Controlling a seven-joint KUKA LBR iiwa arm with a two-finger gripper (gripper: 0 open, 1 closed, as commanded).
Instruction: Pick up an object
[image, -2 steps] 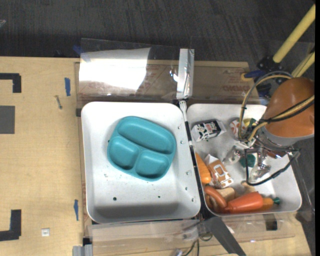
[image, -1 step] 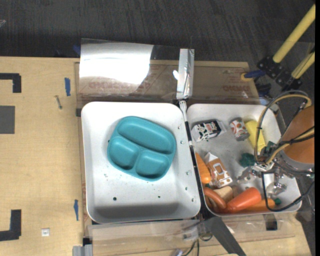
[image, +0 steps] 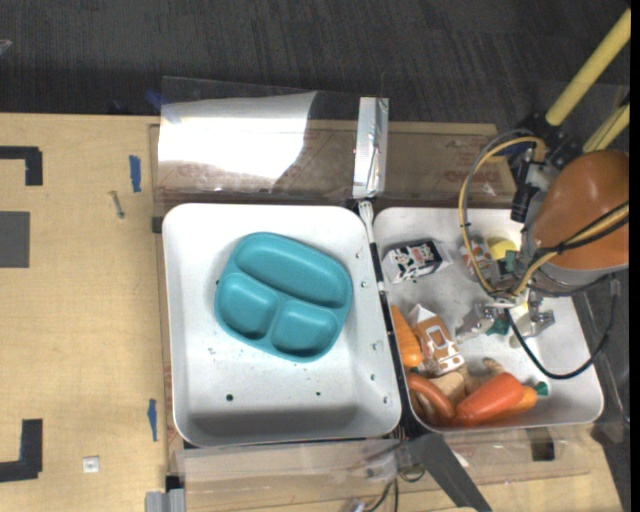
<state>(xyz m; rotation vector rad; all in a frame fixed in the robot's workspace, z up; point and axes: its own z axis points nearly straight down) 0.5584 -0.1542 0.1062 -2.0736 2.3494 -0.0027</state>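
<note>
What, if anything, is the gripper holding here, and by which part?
Cannot be told: the gripper sits low in the right bin, but nothing shows between its fingers, and the wrist hides part of it.

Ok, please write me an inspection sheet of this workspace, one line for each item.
Surface: two white bins side by side, left bin and right bin, on a wooden bench.
Job's things: orange carrot toy, small printed box and other small items in right bin.
Clutter: teal divided tray in left bin.
End effector: above right bin; nothing seen held.
Cables: yellow and black cables at the wrist.
Surroundings: dark floor.
</note>
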